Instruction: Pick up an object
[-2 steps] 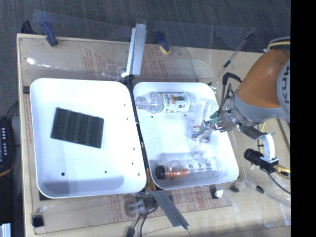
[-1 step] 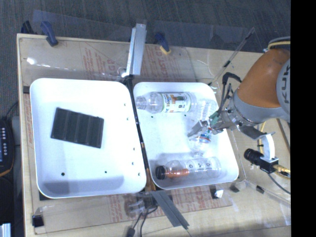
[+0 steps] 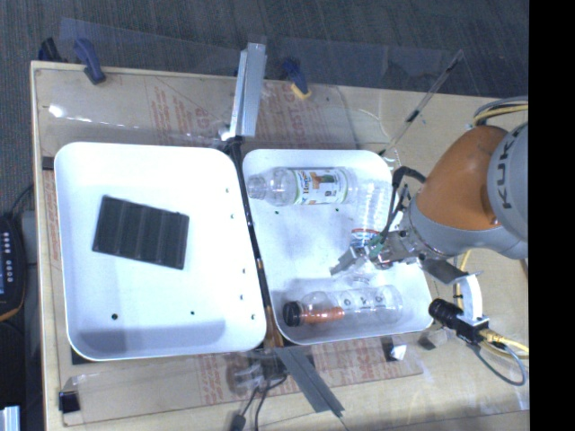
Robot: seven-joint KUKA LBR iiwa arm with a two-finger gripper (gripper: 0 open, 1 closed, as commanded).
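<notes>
1. My claw (image 3: 359, 257) hangs low in the right bin (image 3: 269, 241); I cannot tell its state.
2. Clear bottle (image 3: 346, 305) lies just beneath; labelled bottle (image 3: 301, 187) lies farther off.
3. Risk, I judge: slick round plastic rolls away from contact.
4. Left bin (image 3: 72, 241): dark slab (image 3: 141, 232).

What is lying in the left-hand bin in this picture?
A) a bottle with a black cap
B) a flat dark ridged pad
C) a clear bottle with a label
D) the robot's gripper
B: a flat dark pad lies alone in the left bin, while both bottles, labelled and black-capped, lie in the right bin, where the gripper is.
</notes>
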